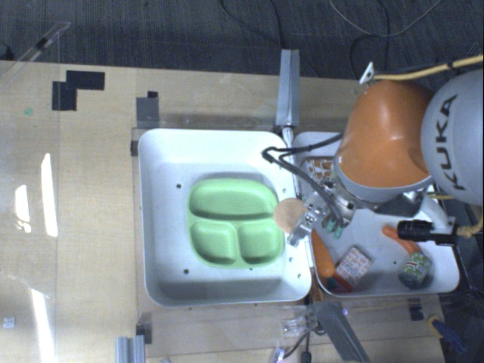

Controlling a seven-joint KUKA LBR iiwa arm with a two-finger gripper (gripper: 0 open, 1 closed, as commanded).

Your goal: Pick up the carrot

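Camera view: the gripper (311,224) is hanging low over the seam between the two bins, just at the left wall of the right bin (446,282), with the arm (393,138) reaching in from three o'clock and looming over most of that bin. The carrot (324,257) is lying just below the gripper — at about five o'clock from it, near but apart — close against the right bin's left wall. Its long axis is running roughly from twelve to six o'clock, tilted slightly toward five, so a grasp looks best taken across its narrow width. Whether the gripper is released or clenched I cannot tell; nothing is visibly caught in it.

At nine o'clock from the gripper the green tray (233,221) is sitting in the left bin (162,203), and a tan disc (288,214) is lying right beside the gripper. A small patterned box (352,265) is resting just at three o'clock from the carrot — close enough, I judge, to crowd a descent.
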